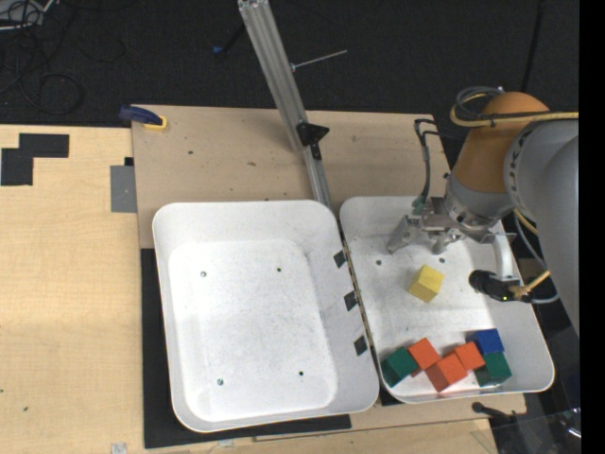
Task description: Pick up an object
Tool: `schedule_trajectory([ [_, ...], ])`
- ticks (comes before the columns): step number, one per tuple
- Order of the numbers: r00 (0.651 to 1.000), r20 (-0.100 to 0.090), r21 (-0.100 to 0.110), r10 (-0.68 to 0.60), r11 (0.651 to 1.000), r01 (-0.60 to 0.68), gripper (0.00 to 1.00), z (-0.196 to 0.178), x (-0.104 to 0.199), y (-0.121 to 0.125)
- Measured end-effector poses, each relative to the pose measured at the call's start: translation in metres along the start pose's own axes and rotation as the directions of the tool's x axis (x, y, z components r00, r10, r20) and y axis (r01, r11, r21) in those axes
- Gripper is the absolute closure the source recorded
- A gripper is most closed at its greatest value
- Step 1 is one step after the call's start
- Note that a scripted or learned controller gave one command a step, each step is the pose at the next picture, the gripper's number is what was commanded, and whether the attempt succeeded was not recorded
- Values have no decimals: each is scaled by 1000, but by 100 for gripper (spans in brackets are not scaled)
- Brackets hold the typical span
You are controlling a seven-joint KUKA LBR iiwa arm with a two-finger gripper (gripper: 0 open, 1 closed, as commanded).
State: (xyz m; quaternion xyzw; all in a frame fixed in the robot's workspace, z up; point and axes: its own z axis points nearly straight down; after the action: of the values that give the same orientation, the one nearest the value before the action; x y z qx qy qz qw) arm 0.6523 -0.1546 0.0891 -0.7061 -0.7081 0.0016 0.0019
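A yellow block (426,283) lies alone in the middle of the right bin (376,218). Along that bin's front edge sits a cluster of blocks: a green one (400,364), three orange ones (424,352) (447,373) (469,356), a blue one (487,340) and a dark green one (492,371). My gripper (422,240) hangs over the back part of the right bin, just behind the yellow block and apart from it. Its fingers are spread open with nothing between them.
The left bin (246,310) lies beside the right one, with black clips (346,282) along the shared edge. A slanted aluminium post (284,83) rises behind the bins. A blue clamp (142,115) sits at the bench's back left corner.
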Motion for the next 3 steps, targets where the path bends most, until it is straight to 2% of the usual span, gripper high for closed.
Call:
schedule_trajectory([
  [1,1000,0,-1,0,1000,0,100,-11,0,0],
  [2,1000,1,-9,0,1000,0,100,-74,3,1],
  [3,1000,1,-8,-1,1000,1,100,-117,2,1],
])
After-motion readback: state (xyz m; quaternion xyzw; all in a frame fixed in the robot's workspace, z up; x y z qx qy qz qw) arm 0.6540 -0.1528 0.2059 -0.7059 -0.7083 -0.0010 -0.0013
